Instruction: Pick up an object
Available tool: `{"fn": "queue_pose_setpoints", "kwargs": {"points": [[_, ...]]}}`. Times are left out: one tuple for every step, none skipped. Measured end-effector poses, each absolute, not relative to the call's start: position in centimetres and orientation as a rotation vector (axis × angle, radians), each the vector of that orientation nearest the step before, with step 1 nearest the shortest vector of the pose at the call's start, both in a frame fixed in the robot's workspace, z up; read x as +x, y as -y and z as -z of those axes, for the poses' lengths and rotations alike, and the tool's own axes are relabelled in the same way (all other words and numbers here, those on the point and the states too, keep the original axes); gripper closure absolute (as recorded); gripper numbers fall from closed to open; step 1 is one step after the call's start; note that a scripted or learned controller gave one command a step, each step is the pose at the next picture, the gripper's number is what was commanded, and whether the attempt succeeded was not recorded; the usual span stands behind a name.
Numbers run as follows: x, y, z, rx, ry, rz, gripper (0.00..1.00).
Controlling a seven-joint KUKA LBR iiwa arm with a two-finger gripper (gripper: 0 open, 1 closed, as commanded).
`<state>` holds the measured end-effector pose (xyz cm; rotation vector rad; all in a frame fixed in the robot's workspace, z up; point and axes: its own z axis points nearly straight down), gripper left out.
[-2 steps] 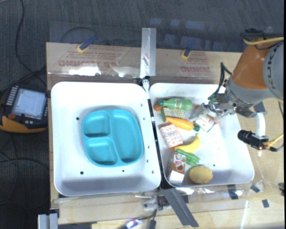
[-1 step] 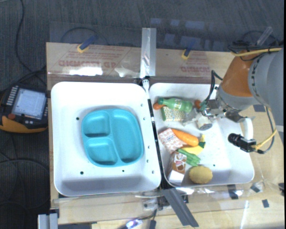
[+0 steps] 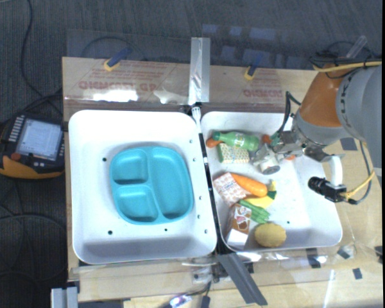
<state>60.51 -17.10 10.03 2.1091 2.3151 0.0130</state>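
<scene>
My pincer (image 3: pixel 269 161) hangs low in the right shallow white plastic bin (image 3: pixel 311 226), toward its twelve o'clock side, with my grey arm and its orange band (image 3: pixel 319 102) coming in from three o'clock. Whether it is spread or pressed together I cannot tell, the tip being a blurred grey lump.

Just at nine o'clock of it lies a green plastic bottle with an orange cap (image 3: pixel 234 139), on its side, with a pale green chequered packet (image 3: pixel 233 153) against it. Toward seven o'clock sit an orange toy carrot (image 3: pixel 250 184), a red and white patterned packet (image 3: pixel 224 186), a yellow and green toy corn cob (image 3: pixel 256 205), a small brown and white carton (image 3: pixel 240 219) and a tan round potato (image 3: pixel 270 235) near the bin's six o'clock rim.

The left white bin (image 3: pixel 90 191) carries a turquoise three-compartment tray (image 3: pixel 151 183). A wooden desk (image 3: pixel 135 79) bears both bins.
</scene>
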Motion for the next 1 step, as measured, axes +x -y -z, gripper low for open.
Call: {"fn": "queue_pose_setpoints", "kwargs": {"points": [[60.2, 12.7, -21.62, 2.299, -2.14, 0.004, 1.0]]}}
